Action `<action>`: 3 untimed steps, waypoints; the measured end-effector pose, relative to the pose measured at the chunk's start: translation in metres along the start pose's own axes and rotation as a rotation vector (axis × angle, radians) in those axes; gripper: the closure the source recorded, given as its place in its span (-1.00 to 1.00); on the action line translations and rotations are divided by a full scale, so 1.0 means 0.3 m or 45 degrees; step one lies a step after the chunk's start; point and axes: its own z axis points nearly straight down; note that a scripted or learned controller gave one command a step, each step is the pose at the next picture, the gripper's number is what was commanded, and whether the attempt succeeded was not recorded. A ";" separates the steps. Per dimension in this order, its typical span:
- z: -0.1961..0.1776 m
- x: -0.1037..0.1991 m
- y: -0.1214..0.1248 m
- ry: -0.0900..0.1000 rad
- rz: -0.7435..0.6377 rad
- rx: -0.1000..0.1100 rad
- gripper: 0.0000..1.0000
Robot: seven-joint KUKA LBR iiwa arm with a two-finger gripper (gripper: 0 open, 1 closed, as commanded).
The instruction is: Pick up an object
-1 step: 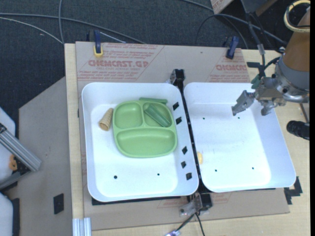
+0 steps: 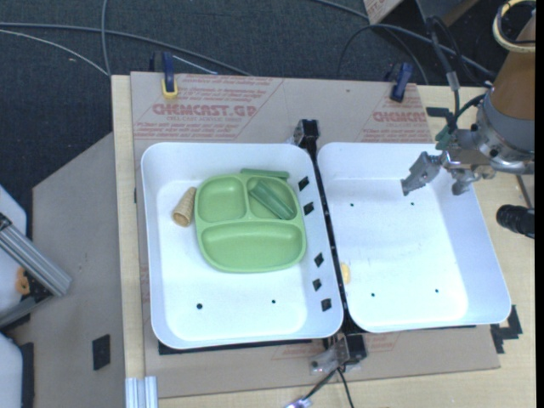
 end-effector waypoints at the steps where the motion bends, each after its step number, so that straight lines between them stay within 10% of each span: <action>1: 0.207 0.007 -0.018 0.002 0.001 0.008 -1.00; 3: 0.492 0.009 -0.028 0.002 0.001 0.007 -1.00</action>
